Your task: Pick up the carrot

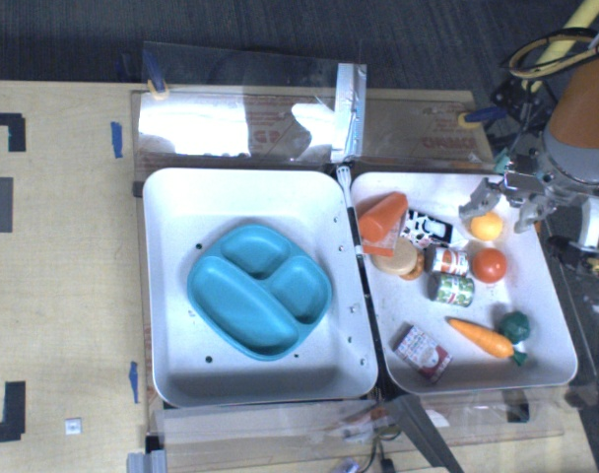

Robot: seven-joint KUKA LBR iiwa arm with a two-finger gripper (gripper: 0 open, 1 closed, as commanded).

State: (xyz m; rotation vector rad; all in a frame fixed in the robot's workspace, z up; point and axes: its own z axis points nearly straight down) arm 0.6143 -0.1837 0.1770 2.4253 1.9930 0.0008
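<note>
Flanking carrot [482, 339]: can [451, 289], packet [422, 351]

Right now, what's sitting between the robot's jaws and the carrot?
In the camera view, a red tomato sits between the gripper and the carrot, with a yellow lemon just under the jaws.

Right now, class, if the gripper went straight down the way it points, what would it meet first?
Probably the small yellow fruit: the gripper hangs just above it, pointing down into the right bin. Depth is unclear from this slant. The carrot lies well nearer the bin's front.
</note>
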